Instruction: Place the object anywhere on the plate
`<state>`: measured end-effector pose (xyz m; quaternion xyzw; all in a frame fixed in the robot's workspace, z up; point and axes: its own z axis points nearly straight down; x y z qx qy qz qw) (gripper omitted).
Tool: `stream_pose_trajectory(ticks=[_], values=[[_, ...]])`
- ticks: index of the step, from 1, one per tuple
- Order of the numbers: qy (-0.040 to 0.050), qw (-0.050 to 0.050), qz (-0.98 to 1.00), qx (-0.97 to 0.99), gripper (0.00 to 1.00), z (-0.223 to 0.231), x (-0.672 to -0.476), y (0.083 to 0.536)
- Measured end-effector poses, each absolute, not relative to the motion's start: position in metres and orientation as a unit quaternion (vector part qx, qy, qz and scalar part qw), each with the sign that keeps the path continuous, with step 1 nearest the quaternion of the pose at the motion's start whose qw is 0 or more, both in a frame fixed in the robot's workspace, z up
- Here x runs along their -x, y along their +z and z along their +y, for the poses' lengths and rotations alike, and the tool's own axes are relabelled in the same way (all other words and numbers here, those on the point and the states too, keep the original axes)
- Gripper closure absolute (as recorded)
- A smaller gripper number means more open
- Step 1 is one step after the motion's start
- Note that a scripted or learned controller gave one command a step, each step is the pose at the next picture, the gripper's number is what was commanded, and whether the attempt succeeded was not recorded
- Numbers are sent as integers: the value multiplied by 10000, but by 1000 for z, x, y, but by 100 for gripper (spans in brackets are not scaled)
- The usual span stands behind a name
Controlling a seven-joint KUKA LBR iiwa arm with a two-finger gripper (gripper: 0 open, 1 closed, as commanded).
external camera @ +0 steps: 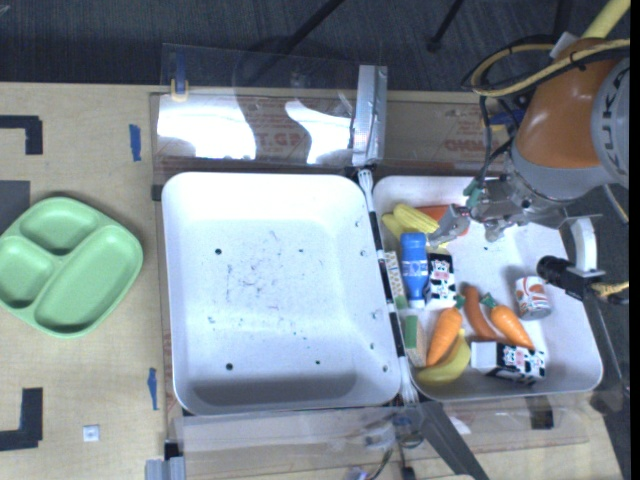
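— Nearest us, at the front of the right bin [585,368], we see a black-and-white carton [517,360] lying beside a banana [447,364]. What sits just behind them?

— We count three carrots: one [443,334] resting against the banana, and two more [480,315] [507,324] side by side, slanting toward the carton. A small red-and-white can [531,295] lies just to their right, near the bin's right wall.

— And further back?

— We find a blue bottle [413,259] standing along the bin's left wall, with a second black-and-white carton [440,278] touching its right side. Behind the bottle we make out a yellow piece [412,218] and a sliver of orange [432,211].

— Where do we put the gripper [478,216]?

— We see it low over the back of the right bin, just right of the yellow piece, under the arm's orange band [565,118]. We cannot tell how far apart its fingers stand, nor whether anything is between them.

— And the left bin [200,208]?

— We see only its white floor with faint scuff marks.

— The plate [68,265]?

— We find the green divided plate on the bench [80,118], well apart from both bins, far to the left, with nothing on it
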<state>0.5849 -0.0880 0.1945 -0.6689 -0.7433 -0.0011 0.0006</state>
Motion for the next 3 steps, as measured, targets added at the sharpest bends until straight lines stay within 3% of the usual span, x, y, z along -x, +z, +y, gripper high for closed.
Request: stream_pose_trajectory(ticks=[1, 2, 3], values=[[-22, -4, -7437, 6685, 100, -88, -586, 204], [-2, -14, -6593, 7519, 100, -106, -633, 274], [-1, -12, -6594, 7518, 0, -105, -633, 274]])
